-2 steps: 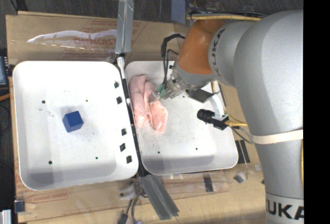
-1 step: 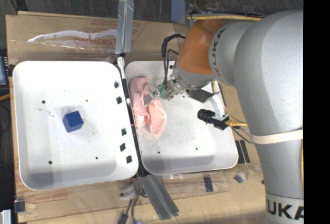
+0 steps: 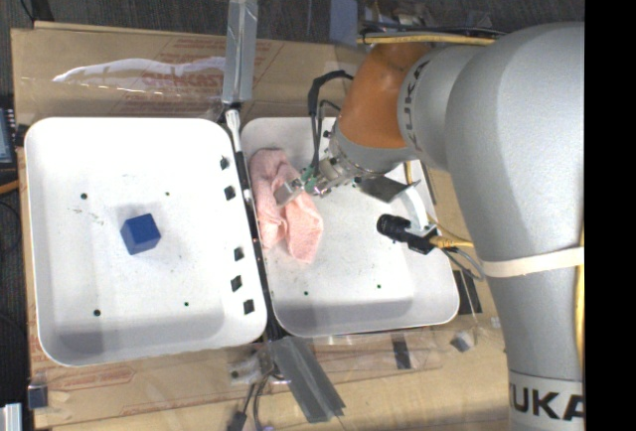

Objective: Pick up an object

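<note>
A crumpled pink cloth lies along the left wall of the right bin. My gripper is low over the cloth's upper part, at or touching its top fold; the wrist and orange band rise behind it. A small blue cube sits alone in the left bin, far from the gripper.
The grey arm covers the right side of the right bin. A black fitting with a yellow cable hangs over that bin's right part. A row of black clips marks the divide between the bins. Brown cardboard surrounds both.
</note>
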You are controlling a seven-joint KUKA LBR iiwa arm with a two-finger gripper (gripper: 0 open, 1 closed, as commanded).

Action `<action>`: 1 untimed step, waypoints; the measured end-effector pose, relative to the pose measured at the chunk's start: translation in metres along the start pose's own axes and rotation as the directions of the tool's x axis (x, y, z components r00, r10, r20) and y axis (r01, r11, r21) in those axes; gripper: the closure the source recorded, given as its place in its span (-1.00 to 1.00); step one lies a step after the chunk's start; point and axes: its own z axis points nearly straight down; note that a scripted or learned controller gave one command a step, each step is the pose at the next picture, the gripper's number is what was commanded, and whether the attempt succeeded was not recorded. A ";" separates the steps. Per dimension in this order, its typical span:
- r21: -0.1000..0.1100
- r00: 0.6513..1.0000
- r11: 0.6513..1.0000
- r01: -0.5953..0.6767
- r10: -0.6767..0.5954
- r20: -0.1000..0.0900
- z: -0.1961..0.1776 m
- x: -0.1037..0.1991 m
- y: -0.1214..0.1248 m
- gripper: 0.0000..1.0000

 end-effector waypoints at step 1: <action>0.001 1.000 1.000 0.000 0.000 -0.001 -0.010 0.000 0.000 1.00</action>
